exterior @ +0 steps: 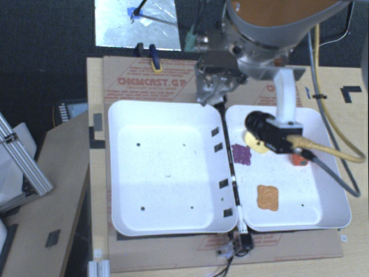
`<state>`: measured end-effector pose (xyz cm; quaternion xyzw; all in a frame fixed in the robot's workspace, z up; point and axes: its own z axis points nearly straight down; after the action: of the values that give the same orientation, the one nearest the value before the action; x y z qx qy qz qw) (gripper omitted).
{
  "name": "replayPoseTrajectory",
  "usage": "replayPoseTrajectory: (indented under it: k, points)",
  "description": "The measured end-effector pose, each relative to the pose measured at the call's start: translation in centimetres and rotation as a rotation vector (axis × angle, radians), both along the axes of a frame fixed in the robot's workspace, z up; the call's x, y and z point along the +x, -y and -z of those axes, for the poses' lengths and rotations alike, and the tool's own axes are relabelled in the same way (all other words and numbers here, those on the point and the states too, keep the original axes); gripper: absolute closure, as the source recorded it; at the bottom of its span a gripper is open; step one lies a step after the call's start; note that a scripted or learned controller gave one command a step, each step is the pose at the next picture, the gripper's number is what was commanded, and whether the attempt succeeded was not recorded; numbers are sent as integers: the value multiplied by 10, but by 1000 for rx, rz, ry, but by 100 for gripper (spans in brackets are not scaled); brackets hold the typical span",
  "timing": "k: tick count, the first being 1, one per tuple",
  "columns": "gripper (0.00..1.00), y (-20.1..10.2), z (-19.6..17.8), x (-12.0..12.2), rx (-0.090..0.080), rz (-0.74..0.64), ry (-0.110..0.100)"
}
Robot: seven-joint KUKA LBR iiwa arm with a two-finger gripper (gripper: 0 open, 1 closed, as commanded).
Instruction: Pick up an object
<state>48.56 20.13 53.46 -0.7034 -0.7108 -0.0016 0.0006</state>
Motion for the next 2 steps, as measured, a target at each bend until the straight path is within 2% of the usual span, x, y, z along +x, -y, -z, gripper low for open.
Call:
replayPoseTrajectory:
  k: [1, 2]
  points:
    - [100, -35, 0, 0, -1, 3, 0]
    - [0, -33, 0, 1, -1, 6, 0]
